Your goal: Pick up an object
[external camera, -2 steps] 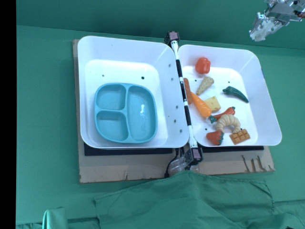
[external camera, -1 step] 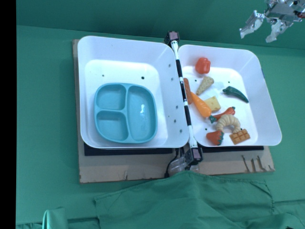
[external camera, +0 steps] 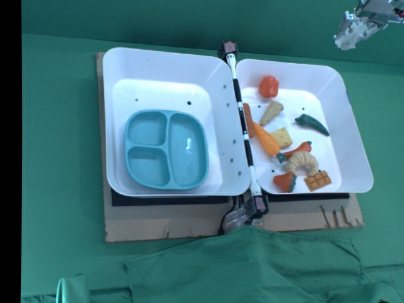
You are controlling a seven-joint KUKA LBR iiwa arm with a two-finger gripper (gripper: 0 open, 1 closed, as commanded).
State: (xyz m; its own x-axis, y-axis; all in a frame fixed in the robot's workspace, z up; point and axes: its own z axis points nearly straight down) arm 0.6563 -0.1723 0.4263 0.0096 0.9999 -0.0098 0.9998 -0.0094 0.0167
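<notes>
The tool (external camera: 355, 31) hangs high at the upper right, above the green backdrop and well apart from both bins, and at this size I cannot tell how it is set. Nothing is in its grasp, so the pick has not begun; the step in hand is the approach. The candidates all lie in the right bin (external camera: 353, 122): a red pepper (external camera: 268, 86) near the top, a pale cone-shaped piece (external camera: 272, 112) just below it, a long carrot (external camera: 264, 139) along the divider side, a yellow cheese wedge (external camera: 283, 137) beside it, a dark green chili (external camera: 312, 124) off to the right, a red chili (external camera: 297, 150), a curled shrimp (external camera: 302, 162), a strawberry (external camera: 285, 182) and a waffle piece (external camera: 317, 180) at the lower end. The left bin (external camera: 113, 112) carries a teal divided plate (external camera: 166, 149), which looks too flat and wide for a clean pinch. The best choice is probably the red pepper or the green chili, since each sits apart from its neighbours with bare white floor around it. The lower cluster is crowded and pieces touch, so a descent there risks nudging several at once. Coming straight down over the chosen piece, aligned across its narrow width and clear of the bin wall, should give the surest hold.
</notes>
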